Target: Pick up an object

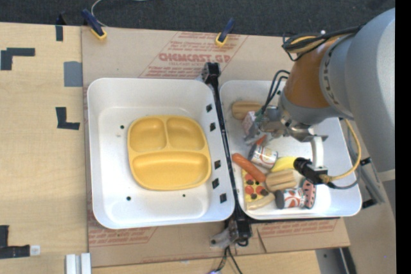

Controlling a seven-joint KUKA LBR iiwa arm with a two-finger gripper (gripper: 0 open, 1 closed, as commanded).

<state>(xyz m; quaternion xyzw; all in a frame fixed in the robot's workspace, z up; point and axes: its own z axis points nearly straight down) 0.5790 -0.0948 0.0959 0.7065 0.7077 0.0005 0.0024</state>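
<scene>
Gripper [255, 129] low in right bin [343, 202], finger opening cannot be told; nearest item, small can [263, 155], lies just beside it at 5 o'clock.

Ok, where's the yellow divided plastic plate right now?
The yellow divided plastic plate lies flat in the middle of the left white bin, across the black divider from the right bin's pile of toy food.

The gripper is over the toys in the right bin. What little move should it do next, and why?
Probably lower a little. The gripper hangs over the right bin, just above the small can, beside the orange carrot, with nothing seen held in it.
</scene>
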